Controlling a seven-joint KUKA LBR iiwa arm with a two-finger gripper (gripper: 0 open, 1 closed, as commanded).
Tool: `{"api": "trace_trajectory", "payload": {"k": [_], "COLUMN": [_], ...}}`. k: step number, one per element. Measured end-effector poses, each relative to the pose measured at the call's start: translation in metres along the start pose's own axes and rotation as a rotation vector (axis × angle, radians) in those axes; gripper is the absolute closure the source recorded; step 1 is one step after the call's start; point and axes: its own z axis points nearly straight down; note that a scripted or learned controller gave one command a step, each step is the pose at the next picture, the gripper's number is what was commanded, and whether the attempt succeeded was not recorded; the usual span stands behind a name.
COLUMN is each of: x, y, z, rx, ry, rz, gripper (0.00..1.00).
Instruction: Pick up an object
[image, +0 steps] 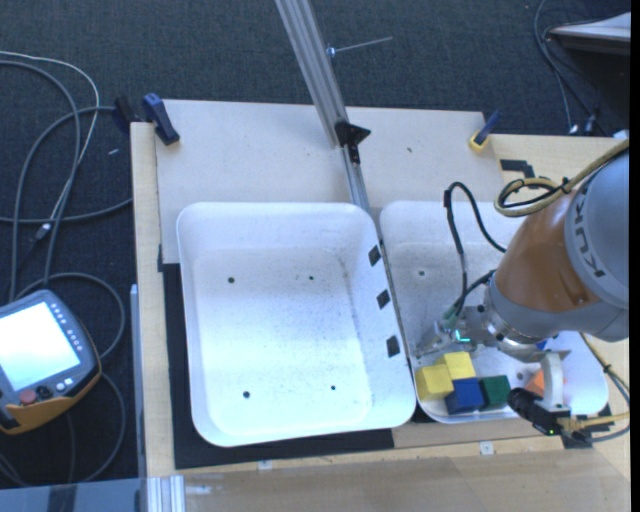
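In the right bin (420, 250), several small blocks cluster at the near end: a yellow block (435, 381), a second yellow block (459, 363) just behind it, a blue block (465, 398) and a green block (495, 390). An orange piece (534, 380) peeks out from under the arm. My gripper (447, 339) hangs low over the bin, just behind and above the yellow blocks. The grey wrist with its orange band (540, 265) hides much of the bin's right side. I see nothing held by the gripper.
The left bin (200, 235) sits beside the right one, with a row of black clips (383, 298) on the shared wall. A slanted metal pole (320, 85) rises behind the bins. Black and yellow cables (520, 192) loop by the arm. A teach pendant (40, 355) lies off the bench at left.
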Motion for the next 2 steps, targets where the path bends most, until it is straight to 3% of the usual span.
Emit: {"api": "trace_trajectory", "payload": {"k": [1,2], "x": [0.0,0.017], "y": [0.0,0.005], "z": [0.0,-0.104], "rx": [0.0,-0.009], "ry": [0.0,-0.001], "rz": [0.0,-0.003], "gripper": [0.0,0.0]}}
